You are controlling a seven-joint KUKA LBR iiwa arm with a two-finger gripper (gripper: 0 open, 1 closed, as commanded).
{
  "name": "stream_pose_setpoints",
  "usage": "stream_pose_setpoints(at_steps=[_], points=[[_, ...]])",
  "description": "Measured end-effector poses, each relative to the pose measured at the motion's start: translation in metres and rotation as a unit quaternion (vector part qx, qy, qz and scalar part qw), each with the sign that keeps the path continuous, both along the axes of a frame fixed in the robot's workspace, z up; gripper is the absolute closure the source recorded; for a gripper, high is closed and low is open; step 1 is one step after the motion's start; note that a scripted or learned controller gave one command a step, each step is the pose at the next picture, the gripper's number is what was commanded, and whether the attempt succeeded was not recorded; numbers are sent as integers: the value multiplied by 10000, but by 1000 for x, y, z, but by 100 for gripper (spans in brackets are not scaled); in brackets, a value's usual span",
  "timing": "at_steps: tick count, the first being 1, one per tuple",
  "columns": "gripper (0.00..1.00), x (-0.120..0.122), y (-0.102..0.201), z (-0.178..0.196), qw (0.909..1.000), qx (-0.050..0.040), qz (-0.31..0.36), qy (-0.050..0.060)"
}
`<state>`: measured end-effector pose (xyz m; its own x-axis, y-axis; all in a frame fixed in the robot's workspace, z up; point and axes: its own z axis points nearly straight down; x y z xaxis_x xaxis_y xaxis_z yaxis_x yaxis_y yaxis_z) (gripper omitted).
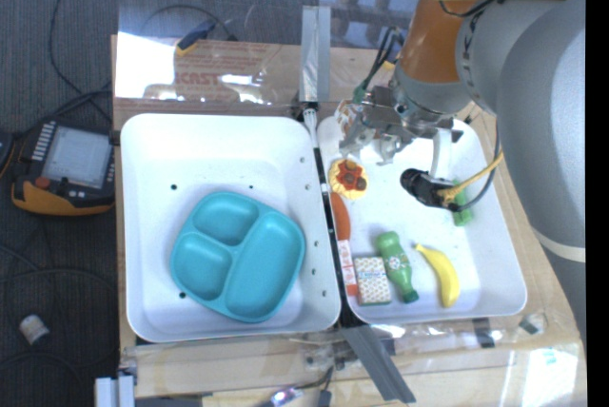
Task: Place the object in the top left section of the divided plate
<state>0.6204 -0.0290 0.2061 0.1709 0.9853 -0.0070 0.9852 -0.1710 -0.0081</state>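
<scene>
Teal divided plate (240, 253) sits in the left bin (152, 148), well off to the left of the jaws and nearer the camera. Gripper (366, 141) hangs over the far end of the right bin (495, 243); jaws look spread w/ nothing between them, though glare blurs the tips. Just below the jaws: a round yellow-and-red toy (349, 178). Nearer the camera: orange carrot (342, 218), small box (371, 280), green bottle (397, 268), banana (442, 273).
</scene>
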Motion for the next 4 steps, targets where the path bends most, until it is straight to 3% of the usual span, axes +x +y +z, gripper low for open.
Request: stream_pose_setpoints(at_steps=[1,2,3,4], points=[[0,0,0,0,10000,1,0,-4],[100,0,0,5,10000,-13,5,39],[100,-62,52,-27,10000,20,-12,7],[100,-127,108,-27,9924,30,1228,11]])
